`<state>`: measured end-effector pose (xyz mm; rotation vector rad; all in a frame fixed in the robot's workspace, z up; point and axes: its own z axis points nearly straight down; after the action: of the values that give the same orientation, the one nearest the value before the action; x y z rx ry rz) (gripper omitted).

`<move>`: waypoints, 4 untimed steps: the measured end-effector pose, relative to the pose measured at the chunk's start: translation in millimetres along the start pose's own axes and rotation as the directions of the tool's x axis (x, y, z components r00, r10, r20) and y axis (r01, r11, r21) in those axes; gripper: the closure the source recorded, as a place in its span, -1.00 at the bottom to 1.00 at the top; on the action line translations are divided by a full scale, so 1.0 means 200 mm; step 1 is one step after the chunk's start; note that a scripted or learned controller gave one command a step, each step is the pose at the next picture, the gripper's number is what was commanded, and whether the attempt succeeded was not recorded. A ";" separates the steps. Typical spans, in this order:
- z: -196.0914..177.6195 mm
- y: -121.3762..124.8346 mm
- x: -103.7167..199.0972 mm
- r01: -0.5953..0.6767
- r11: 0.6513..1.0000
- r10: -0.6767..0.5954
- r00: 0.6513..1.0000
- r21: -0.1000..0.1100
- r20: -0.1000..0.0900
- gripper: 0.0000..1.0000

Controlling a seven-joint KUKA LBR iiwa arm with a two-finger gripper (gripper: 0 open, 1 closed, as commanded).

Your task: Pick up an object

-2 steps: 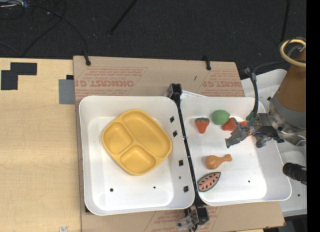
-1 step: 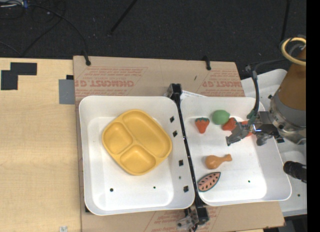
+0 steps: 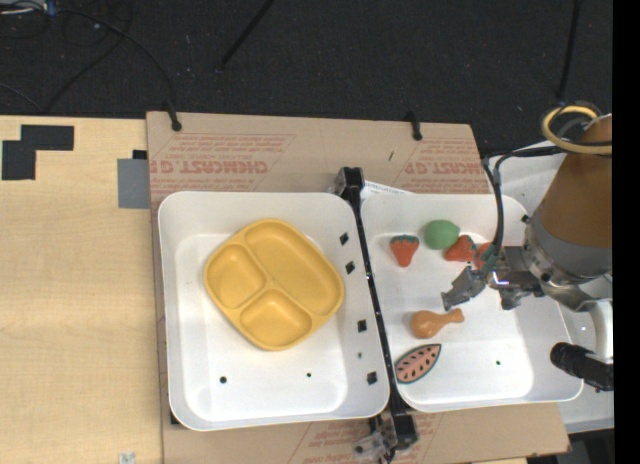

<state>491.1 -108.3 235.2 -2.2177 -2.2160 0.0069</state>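
The right white bin (image 3: 520, 377) holds several toy foods. A red strawberry (image 3: 404, 250) and a green round piece (image 3: 441, 233) lie at its back, with a small orange-red piece (image 3: 461, 248) beside the green one. A brown drumstick (image 3: 435, 323) lies mid-bin and a watermelon slice (image 3: 418, 362) near the front. My gripper (image 3: 488, 295) hangs over the bin's middle right, just right of the drumstick and below the orange-red piece. It is open, its fingers spread with nothing between them.
The left white bin (image 3: 190, 392) bears a yellow divided plate (image 3: 274, 282). A black divider (image 3: 366, 292) runs between the two bins. The arm's grey and orange body (image 3: 580, 202) stands over the right bin's right edge. Cardboard lies under both bins.
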 end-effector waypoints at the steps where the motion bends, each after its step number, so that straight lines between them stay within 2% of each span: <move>1: 0.22 -0.01 -0.01 0.000 1.000 0.000 1.000 0.001 -0.001 -1.00; 2: 0.44 -0.01 -0.02 0.000 1.000 0.000 1.000 0.001 -0.001 -1.00; 3: 0.38 -0.01 -0.02 -0.003 1.000 0.003 1.000 -0.001 0.000 1.00; 4: 0.07 0.02 -0.01 0.003 1.000 -0.003 1.000 -0.011 0.002 1.00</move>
<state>494.6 -110.1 221.4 -2.2213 -2.2253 -0.0032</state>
